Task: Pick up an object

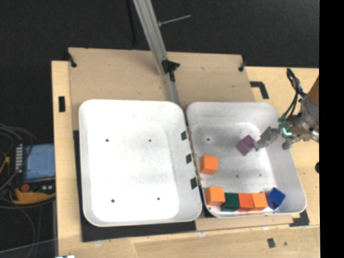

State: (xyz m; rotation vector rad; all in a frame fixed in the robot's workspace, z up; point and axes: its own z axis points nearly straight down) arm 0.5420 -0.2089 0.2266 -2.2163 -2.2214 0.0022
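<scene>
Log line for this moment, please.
arm: over right bin | tool: beside purple block | grasp: unconfirmed | lift: not yet

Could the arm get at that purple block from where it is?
Probably yes. The purple block lies alone on the open floor of the right bin, with the tool right beside it. The other blocks sit apart from it, nearer the front wall.

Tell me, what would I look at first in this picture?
Probably the purple block in the middle of the right bin, with the robot's gripper right beside it, reaching in from the right. Next, the bright row of blocks along that bin's near edge: orange, green, two more orange, and blue. One orange block sits alone near the bin's left wall.
</scene>
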